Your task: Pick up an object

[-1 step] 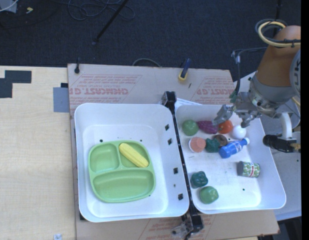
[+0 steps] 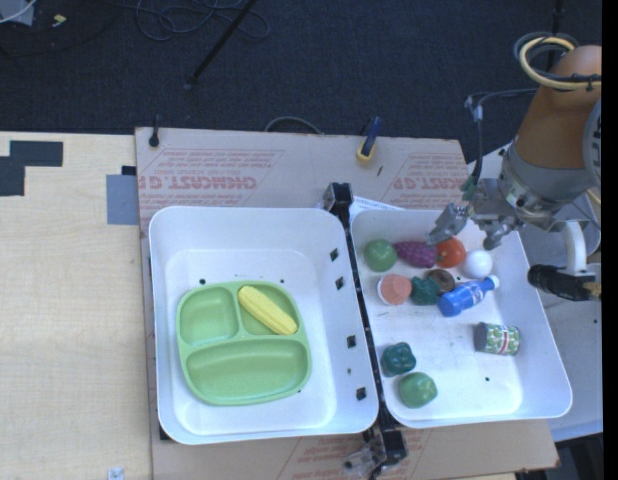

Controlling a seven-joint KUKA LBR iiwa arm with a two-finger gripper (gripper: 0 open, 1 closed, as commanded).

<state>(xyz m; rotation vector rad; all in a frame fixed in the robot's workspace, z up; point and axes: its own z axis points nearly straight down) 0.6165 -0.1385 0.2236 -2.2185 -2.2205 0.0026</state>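
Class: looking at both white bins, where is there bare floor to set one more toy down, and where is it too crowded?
Free: the left bin around the green tray, and the right bin floor between the can and green pepper. Crowded: the cluster by the blue bottle, under the gripper.

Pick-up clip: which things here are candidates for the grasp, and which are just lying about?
In play, right bin: gripper above the red ball, grapes, white ball, green ball, blue bottle, pink disc, can, two green pieces.

Lying about: left bin, green tray holding a banana, clamp.
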